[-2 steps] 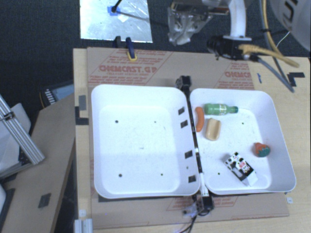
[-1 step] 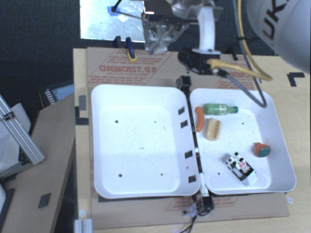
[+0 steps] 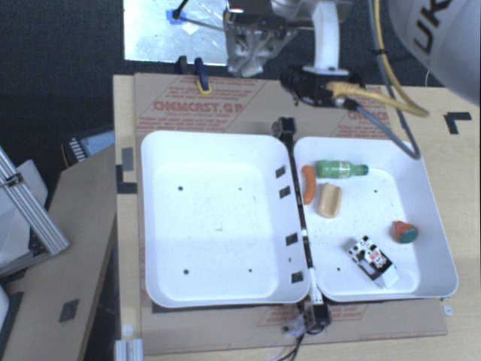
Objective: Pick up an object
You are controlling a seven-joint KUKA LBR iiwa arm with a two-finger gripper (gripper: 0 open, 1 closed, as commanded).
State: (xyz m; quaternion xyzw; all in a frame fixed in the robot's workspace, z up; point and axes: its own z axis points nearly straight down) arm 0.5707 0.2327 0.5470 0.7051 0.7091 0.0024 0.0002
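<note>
The right bin (image 3: 432,224) holds several small objects. A green bottle (image 3: 340,169) lies on its side near the back. An orange sausage-shaped piece (image 3: 308,184) lies along the left wall, and a tan block (image 3: 329,200) rests just right of it. A red and teal piece (image 3: 405,232) sits near the right wall. A black-and-white carton (image 3: 371,259) lies toward the front. My gripper (image 3: 252,59) hangs high over the bench's back edge, beyond both bins and apart from every object.
The left bin (image 3: 218,216) sits beside the right one, joined along a black clipped divider (image 3: 294,209). A yellow hose and grey cables (image 3: 376,100) trail across the cardboard behind the right bin. A blue and yellow clamp (image 3: 201,77) stands at the back edge.
</note>
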